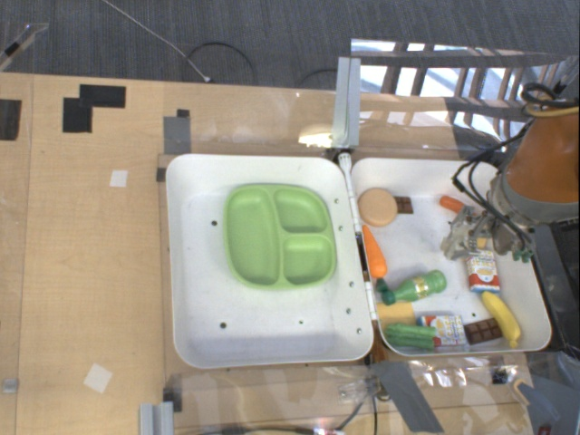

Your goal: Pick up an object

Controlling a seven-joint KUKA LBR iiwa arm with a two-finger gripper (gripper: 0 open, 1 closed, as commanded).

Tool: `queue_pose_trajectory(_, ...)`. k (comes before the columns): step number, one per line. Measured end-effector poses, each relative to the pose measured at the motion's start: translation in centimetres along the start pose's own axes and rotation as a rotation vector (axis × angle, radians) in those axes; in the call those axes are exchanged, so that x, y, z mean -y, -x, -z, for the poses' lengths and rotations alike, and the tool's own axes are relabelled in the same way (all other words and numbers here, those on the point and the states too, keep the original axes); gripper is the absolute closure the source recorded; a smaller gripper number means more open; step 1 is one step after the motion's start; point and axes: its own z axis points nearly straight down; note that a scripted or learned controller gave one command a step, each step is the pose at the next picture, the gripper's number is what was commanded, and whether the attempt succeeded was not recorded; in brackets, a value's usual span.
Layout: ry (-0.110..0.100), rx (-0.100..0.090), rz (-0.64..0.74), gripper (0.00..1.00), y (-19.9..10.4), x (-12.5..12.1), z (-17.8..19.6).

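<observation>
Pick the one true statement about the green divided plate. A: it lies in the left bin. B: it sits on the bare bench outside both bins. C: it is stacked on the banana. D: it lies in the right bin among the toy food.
A. The green divided plate lies flat in the left bin, while the banana and the other toy food lie in the right bin.

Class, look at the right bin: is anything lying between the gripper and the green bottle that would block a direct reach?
Nothing visible does. The gripper hangs over the right bin, and bare white floor separates it from the green bottle. The small carton lies just beside the gripper, off that line.
</observation>
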Motion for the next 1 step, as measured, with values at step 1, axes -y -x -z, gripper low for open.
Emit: queue_pose_trajectory(1,0.006,-0.005,-0.014,1.0,6.2,-7.68,12.96)
